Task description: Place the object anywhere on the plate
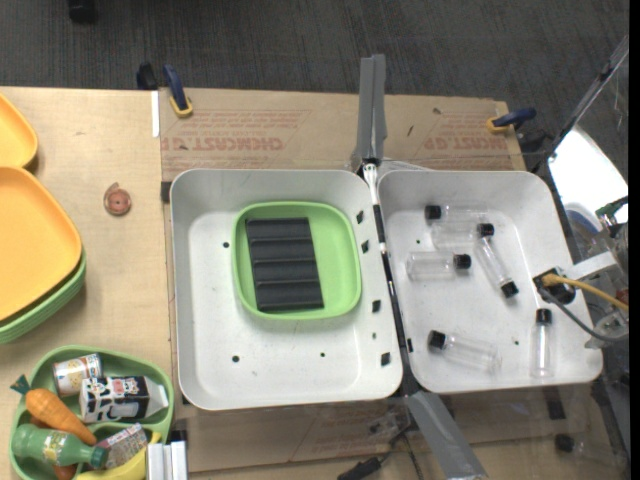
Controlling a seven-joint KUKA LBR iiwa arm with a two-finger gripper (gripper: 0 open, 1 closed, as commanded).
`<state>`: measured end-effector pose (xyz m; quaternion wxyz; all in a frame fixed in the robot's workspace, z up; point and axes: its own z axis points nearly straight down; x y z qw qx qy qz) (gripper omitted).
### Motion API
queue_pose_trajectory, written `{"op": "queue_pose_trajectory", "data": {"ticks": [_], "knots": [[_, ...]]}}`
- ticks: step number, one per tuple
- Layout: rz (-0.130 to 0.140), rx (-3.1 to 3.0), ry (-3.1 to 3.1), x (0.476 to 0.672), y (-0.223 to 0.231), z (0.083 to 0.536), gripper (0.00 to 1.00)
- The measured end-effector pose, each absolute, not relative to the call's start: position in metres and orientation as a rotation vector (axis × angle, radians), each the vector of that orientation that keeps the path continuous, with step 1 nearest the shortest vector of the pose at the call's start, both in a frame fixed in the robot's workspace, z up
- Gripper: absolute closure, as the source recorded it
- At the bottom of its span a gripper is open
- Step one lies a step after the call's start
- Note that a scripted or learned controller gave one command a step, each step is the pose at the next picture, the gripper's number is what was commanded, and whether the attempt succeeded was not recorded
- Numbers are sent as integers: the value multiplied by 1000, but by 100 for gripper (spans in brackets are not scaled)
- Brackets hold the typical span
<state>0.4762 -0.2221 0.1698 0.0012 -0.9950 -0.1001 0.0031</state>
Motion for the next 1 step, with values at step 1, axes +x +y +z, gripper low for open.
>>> {"op": "queue_pose_trajectory", "data": {"ticks": [1], "knots": [[10,-3123,-314,476,-222,170,0]]}}
